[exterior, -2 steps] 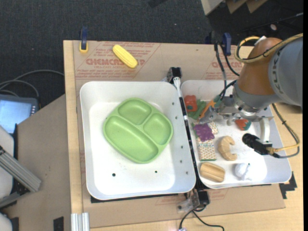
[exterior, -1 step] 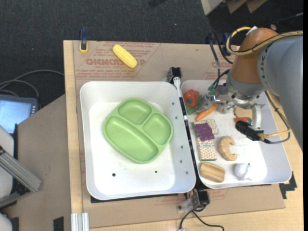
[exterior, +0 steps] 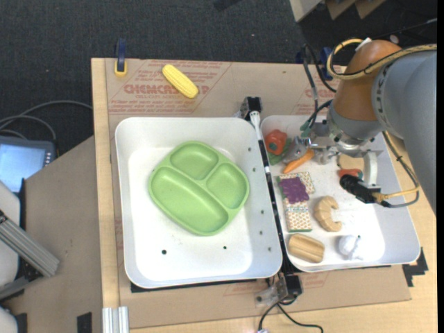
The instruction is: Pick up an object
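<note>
Nearest you: the bread roll (exterior: 306, 248) and a crumpled foil-like lump (exterior: 348, 245) sit tight against the right bin's (exterior: 397, 250) front rim, little room there. Behind them a tan croissant-shaped piece (exterior: 328, 213) lies beside a patterned card (exterior: 298, 218), with a purple block (exterior: 295, 187) touching the divider-side wall. The carrot (exterior: 298, 163) lies at a slant just under the gripper (exterior: 316, 146), and an orange-red toy (exterior: 276, 142) sits in the far-left corner. You can't tell the claw's state; the wrist hides it. The left bin (exterior: 136, 207) has only a green divided plate (exterior: 199, 186) at its middle, wide bare floor around it. A corn cob (exterior: 180, 80) lies outside on the bench (exterior: 104, 116), near the far edge.
</note>
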`<action>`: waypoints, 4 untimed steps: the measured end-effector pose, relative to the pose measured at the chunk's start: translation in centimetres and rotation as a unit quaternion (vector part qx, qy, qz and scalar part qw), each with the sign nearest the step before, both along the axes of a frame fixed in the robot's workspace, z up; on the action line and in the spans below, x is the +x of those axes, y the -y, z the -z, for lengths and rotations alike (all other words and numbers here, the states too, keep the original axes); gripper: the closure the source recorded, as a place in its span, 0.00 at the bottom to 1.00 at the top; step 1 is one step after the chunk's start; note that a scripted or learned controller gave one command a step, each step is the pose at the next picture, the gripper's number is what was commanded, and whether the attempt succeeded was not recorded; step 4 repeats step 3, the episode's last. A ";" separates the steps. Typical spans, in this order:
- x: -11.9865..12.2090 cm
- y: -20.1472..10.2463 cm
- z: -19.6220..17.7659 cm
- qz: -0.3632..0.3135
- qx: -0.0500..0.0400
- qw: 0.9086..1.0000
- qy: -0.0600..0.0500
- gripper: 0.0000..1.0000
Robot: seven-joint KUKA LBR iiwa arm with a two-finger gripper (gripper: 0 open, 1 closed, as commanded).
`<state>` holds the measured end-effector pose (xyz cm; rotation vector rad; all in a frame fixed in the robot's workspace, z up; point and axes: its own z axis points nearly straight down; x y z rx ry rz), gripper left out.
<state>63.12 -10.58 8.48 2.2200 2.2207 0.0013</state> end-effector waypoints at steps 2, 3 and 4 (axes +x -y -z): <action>-0.2 0.1 -0.9 0.001 0.000 1.000 -0.004 1.00; -2.5 -9.4 -10.7 -0.005 0.002 1.000 0.004 1.00; -2.5 -9.4 -10.7 -0.005 0.002 1.000 0.004 1.00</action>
